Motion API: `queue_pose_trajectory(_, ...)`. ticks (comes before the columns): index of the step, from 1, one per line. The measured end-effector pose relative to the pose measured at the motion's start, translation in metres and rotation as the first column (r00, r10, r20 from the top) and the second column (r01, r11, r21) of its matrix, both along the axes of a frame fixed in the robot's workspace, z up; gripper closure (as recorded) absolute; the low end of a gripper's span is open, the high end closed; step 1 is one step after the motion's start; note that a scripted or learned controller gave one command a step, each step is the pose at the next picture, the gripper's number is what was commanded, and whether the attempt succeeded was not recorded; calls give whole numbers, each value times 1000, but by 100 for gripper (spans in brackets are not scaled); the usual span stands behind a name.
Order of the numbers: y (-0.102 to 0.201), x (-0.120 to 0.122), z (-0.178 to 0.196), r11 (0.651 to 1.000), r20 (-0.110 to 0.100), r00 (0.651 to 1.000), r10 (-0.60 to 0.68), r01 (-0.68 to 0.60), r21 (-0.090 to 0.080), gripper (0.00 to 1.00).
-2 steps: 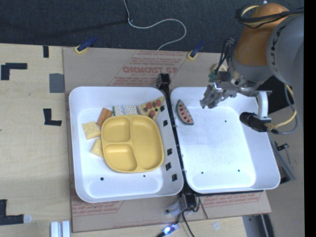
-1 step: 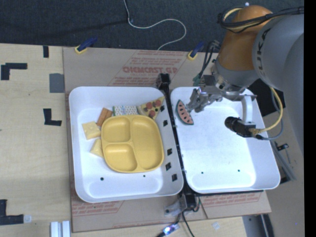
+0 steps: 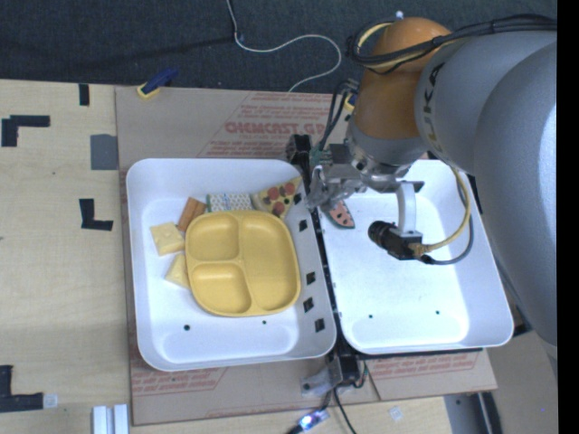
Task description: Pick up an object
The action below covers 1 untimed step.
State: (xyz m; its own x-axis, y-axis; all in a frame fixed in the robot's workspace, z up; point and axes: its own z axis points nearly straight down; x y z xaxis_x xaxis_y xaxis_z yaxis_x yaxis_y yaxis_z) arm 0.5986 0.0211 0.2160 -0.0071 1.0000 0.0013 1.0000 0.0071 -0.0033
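Note:
My gripper (image 3: 322, 186) hangs over the divider between the two bins, at their far end. Just below and right of it, a small brown speckled piece (image 3: 341, 213) shows against the right bin's (image 3: 434, 306) floor; whether it is held or lying there is unclear. The left bin (image 3: 137, 242) holds a yellow divided plate (image 3: 242, 262). Behind the plate lie a pizza-slice toy (image 3: 279, 196), a pale patterned piece (image 3: 229, 202) and a brown stick (image 3: 191, 212). A pale yellow cracker square (image 3: 166, 237) and a yellow wedge (image 3: 176, 272) lie left of the plate.
The arm's orange band (image 3: 398, 70) and grey body cover the right bin's far right side. A black cable fitting (image 3: 395, 239) hangs over the right bin's middle. A blue-yellow clip (image 3: 157, 81) lies on the bench behind the left bin.

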Motion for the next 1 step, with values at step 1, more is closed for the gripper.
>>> queue_pose_trajectory(1,7,1,16,1000,3,1000,-4,4,0,100)
